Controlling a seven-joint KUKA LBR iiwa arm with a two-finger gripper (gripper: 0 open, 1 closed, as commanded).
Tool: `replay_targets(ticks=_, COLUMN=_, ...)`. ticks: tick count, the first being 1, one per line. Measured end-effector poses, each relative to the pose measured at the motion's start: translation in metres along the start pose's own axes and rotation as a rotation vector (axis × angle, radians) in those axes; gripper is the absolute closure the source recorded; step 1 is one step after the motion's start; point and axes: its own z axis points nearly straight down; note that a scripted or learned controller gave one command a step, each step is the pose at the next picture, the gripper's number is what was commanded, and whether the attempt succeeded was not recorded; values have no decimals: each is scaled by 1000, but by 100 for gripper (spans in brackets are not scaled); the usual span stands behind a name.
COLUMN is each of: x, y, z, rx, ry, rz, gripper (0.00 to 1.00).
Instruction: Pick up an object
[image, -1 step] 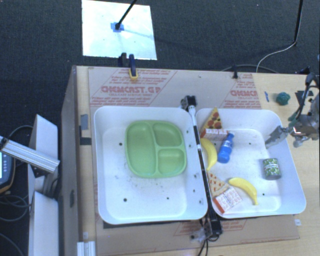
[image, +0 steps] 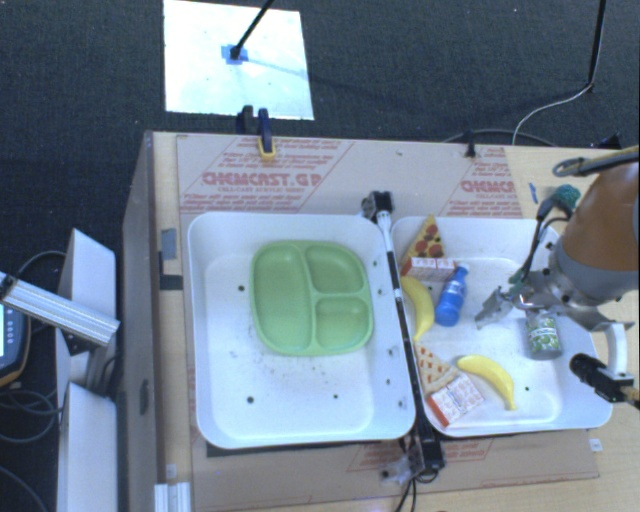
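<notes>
With its thin metal fingers seemingly spread and empty, though the view is soft, the gripper (image: 497, 303) hovers in the right white bin (image: 500, 420) between the blue plastic bottle (image: 452, 295) and a small clear jar (image: 544, 335), so it should centre over one before closing.

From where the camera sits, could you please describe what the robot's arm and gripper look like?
The arm is bulky and rounded, with an orange band above a grey wrist section. A dark cable loops beside it, near a teal fitting. The gripper ends in thin, metallic grey fingers.
</notes>
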Motion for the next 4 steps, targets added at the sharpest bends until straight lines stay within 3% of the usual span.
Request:
replay_targets(ticks=1, x=20, y=-44, z=48, rx=-1, ry=0, rz=2, gripper=0)
replay_targets(ticks=2, x=20, y=-42, z=40, rx=0, ry=1, rz=1, gripper=100)
replay_targets(ticks=3, x=-53, y=-16, z=3, rx=-4, ry=-2, rz=3, gripper=100)
replay_targets(ticks=4, x=4, y=32, z=-35, rx=-4, ry=-1, rz=0, gripper=100)
